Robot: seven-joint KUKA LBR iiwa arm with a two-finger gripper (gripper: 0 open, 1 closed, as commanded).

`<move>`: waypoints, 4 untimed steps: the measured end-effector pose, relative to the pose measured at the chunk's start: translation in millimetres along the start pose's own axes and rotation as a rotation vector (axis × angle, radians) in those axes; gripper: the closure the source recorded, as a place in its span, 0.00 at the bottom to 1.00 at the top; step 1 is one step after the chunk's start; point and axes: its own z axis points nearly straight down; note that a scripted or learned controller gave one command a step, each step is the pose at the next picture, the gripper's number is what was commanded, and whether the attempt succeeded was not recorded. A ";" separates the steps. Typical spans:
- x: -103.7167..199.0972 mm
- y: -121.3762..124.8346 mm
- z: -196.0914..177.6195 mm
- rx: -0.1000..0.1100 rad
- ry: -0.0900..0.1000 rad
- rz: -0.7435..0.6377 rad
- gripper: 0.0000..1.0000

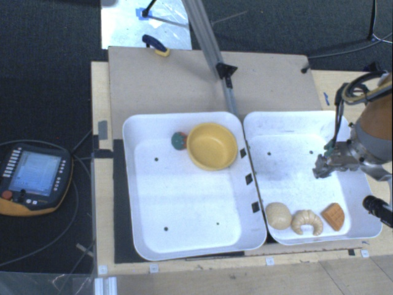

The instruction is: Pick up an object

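White plastic makes up both shallow bins on the desk. The left bin [184, 226] carries, at about 12 o'clock of its floor, a yellow round plastic bowl [212, 146] with a small dark green ball [178, 141] touching its rim at 9 o'clock. The right bin [295, 134] has 3 pieces in a row along its 6 o'clock edge: a pale beige rounded bun-like piece [278, 216], a cream curved croissant-shaped piece [308, 221] just beside it, and an orange-tan waffle-textured wedge [333, 216] at the 5 o'clock corner.

The grey arm's jaws [326, 165] hang above the right bin at about 3 o'clock, nothing between them; whether they are apart or together I cannot tell.

Any of the 3 is a fair target, and the wedge lies nearest, toward 6 o'clock of the jaws. To do this well I would centre over 1 piece only, turn the jaws across its narrow side, and descend clear of the bin wall and the croissant beside it.
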 end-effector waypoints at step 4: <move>90.4 54.3 -46.2 0.006 0.001 -0.004 1.00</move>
